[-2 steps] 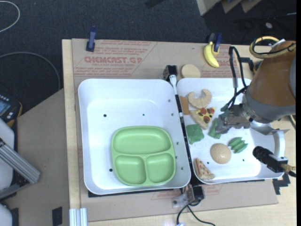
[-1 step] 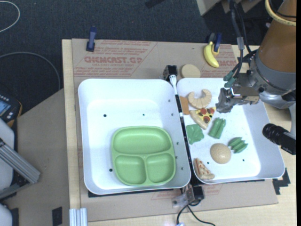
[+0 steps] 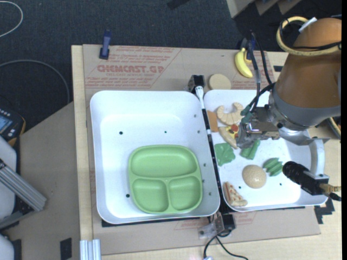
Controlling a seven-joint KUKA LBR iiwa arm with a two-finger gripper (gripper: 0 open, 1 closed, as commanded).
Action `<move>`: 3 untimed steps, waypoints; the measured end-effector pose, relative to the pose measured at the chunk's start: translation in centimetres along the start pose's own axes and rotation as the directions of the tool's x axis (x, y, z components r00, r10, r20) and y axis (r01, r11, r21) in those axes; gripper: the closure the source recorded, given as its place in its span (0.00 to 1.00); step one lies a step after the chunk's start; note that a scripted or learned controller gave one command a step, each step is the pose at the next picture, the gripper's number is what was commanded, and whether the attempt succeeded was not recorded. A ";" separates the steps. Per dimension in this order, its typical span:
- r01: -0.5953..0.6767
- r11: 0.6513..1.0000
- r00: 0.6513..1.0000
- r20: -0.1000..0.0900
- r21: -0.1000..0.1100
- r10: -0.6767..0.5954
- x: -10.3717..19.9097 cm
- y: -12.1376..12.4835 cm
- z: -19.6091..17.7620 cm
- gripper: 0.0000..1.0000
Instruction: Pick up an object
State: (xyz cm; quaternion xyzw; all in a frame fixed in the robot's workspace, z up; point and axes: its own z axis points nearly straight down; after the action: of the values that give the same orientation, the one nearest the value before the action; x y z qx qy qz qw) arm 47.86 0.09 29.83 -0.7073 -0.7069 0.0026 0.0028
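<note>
The arm (image 3: 312, 75) is being held over the right bin (image 3: 284, 198), entering from the right. The gripper (image 3: 244, 138) is being positioned low over the far-middle part of that bin. How far the gripper is open, and whether anything is being gripped, cannot be told at this angle.

The objects for pick-up are being kept in the right bin:
- A pale curved piece (image 3: 230, 112) is lying at the far left, just beside the gripper.
- A green piece (image 3: 249, 150) is lying directly at the gripper tip; contact cannot be confirmed.
- A second green piece (image 3: 224, 154) is lying to its left, near the bin wall.
- A third green piece (image 3: 272, 166) is lying to the right.
- A bun (image 3: 254, 176) is lying near the third green piece, on its near left.
- A pizza slice (image 3: 235, 194) is lying at the near left corner.

The left bin (image 3: 141, 118) is being occupied by a green tray (image 3: 162, 177) in its near half.

Beyond the bins, a banana (image 3: 243, 63) and a tan disc (image 3: 219, 82) are lying on the board (image 3: 130, 64).
</note>
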 end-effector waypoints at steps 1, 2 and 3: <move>0.005 1.000 1.000 0.000 -0.017 -0.005 2.7 0.1 -9.0 1.00; 0.008 1.000 1.000 -0.003 -0.021 -0.008 8.5 0.0 -19.0 1.00; 0.000 1.000 1.000 0.003 0.006 0.000 9.6 -0.1 -6.6 1.00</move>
State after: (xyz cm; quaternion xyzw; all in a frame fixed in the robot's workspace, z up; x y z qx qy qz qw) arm 47.79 9.66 36.45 -0.7073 -0.7069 0.0057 0.0037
